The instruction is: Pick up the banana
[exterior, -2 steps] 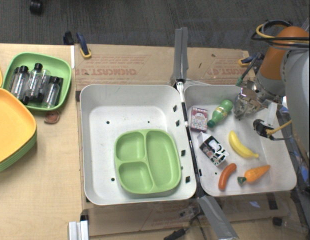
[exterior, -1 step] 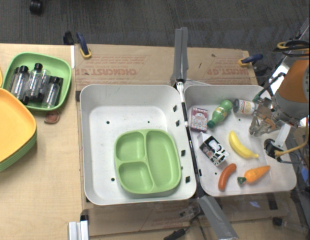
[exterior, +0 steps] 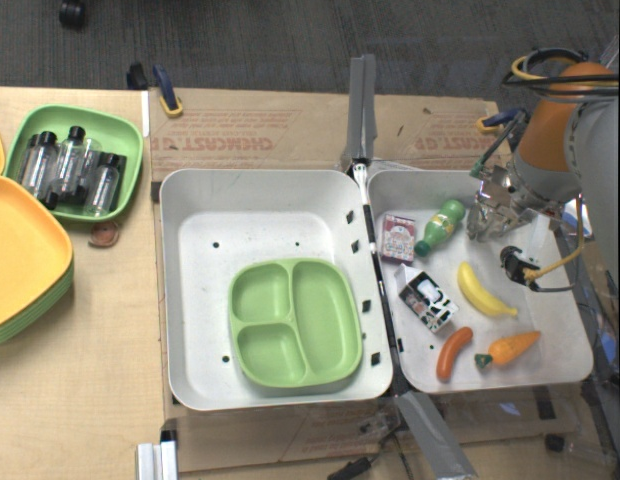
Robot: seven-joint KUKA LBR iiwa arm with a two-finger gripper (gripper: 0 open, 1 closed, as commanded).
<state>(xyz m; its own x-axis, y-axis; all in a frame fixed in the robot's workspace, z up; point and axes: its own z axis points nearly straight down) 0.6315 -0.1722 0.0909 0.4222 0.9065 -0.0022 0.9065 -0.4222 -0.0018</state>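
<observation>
Right white bin (exterior: 560, 363) holds the banana (exterior: 484, 292), lying flat near centre, below and slightly left of the gripper (exterior: 493, 223) (well apart, no contact). Nothing sits between the fingers; whether they are spread or closed, cannot tell.

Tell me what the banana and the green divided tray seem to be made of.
The banana looks like a plastic toy: smooth, uniformly bright yellow, no spots or bruises. The green divided tray seems to be moulded plastic with a matte finish: one even pale green, rounded compartment walls, soft shading. Neither material is certain from this view.
</observation>
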